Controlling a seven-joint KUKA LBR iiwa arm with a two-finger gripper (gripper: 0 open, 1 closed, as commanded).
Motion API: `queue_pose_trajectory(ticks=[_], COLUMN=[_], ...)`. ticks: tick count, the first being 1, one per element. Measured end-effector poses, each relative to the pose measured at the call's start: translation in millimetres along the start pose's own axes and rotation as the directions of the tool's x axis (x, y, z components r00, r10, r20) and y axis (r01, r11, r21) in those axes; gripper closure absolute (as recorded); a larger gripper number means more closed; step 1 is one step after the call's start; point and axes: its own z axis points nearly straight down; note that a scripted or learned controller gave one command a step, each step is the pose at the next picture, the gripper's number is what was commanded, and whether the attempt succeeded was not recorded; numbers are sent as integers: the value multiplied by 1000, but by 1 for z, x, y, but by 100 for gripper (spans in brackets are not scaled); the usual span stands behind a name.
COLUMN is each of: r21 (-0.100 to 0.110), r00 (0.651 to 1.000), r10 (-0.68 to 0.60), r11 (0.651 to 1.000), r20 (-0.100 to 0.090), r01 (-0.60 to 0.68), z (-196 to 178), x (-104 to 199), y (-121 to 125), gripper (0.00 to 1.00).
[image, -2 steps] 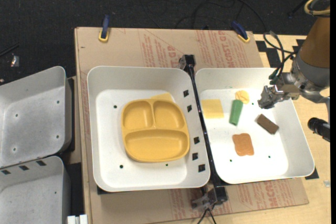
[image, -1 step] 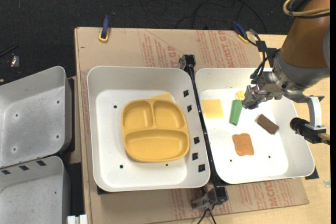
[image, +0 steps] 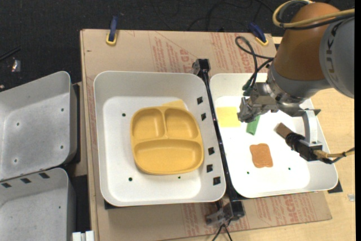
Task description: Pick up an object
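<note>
Gripper (image: 252, 115), aperture indiscernible, poised over green block (image: 251, 125) beside yellow sponge (image: 227, 117); approach step, descent and closure likely next.

Overhead slant (fixed) onto both bins (image: 107, 121)

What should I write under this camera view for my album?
Grey robot arm's claw over flat green block in right white bin.

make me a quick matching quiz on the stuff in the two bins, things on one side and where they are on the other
Things:
1. yellow divided tray
2. green block
3. brown toast-shaped piece
4. pale yellow flat piece

Places:
A. right bin, near its front edge
B. right bin, by the divider
C. left bin
D. right bin, just under the hand

Pairs: 1-C, 2-D, 3-A, 4-B
</note>
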Motion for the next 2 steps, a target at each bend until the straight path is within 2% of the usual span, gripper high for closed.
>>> queue_pose_trajectory(ticks=[2], r21=[0], r00=[1000], r10=[1], r11=[1000], r20=[1], r01=[-1], z=[15], x=[95], y=[-24], gripper=[100])
